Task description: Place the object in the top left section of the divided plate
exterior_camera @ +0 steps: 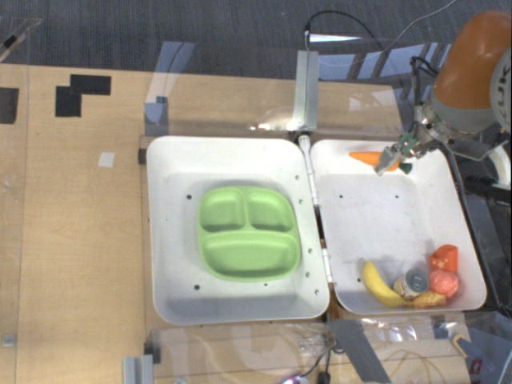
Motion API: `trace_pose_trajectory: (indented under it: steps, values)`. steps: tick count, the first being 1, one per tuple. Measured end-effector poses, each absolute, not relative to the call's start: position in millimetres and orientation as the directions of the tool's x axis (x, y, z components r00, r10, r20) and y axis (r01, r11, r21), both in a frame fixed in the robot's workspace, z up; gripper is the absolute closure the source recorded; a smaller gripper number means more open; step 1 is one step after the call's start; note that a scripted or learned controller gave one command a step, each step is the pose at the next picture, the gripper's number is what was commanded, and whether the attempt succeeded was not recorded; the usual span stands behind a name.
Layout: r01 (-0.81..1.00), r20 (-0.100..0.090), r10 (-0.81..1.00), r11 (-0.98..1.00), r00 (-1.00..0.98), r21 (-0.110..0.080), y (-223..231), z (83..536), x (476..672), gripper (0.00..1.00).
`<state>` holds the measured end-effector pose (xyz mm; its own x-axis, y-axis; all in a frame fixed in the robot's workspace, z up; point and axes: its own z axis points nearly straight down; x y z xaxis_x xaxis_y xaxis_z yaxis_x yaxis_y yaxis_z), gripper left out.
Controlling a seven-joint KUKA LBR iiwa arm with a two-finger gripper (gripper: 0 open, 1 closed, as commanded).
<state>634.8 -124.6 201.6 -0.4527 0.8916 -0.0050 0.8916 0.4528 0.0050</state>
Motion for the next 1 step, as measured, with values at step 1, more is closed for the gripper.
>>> trace_pose_trajectory:
  steps: [1]
  values:
    - [0.879, -0.003, 0.879, 0.476, -0.476, 0.005, -44.5, 185.8, 608.8, 1.0]
